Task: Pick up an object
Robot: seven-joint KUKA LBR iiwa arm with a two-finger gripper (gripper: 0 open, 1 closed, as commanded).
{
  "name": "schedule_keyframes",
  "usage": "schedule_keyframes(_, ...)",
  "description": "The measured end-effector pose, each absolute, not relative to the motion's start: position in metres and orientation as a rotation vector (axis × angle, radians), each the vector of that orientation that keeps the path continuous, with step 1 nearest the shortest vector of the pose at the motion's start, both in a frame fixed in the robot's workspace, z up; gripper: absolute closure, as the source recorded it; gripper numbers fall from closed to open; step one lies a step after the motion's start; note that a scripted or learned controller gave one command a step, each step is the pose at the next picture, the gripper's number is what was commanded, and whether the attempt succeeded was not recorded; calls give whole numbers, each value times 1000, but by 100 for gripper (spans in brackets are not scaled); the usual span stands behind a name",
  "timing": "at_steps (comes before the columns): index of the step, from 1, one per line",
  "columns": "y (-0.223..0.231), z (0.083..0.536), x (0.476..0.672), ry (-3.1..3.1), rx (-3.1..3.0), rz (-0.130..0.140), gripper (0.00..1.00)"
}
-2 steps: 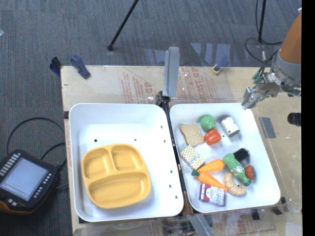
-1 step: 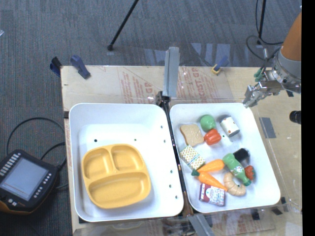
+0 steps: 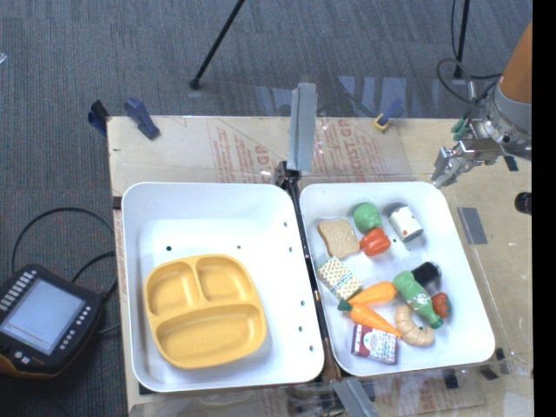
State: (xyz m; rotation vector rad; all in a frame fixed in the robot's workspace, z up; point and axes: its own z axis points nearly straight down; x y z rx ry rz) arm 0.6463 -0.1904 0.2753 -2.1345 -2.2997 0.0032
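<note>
While the gripper (image 3: 448, 168), fingers too small to tell, hangs past the right white bin (image 3: 465, 259), a shiny orange plastic carrot (image 3: 374, 294) lies inside.

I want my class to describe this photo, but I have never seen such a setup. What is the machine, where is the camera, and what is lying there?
One camera looks down at a slant on a bench with two shallow white bins. The machine is a robot arm entering from the right; its pincer hangs just outside the right bin, near that bin's far corner, with nothing seen in it. The left bin holds a yellow divided tray. The right bin holds toy food, including a bread slice, two carrots and a green bottle. A handheld control screen lies on the floor at left.
</note>
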Motion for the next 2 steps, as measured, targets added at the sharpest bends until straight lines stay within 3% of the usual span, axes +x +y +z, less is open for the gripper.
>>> schedule_keyframes(1, -190, 284, 647, -2302, -2130, 4, 100)
schedule_keyframes(2, -211, 232, 644, -2438, -1977, 2, 100)
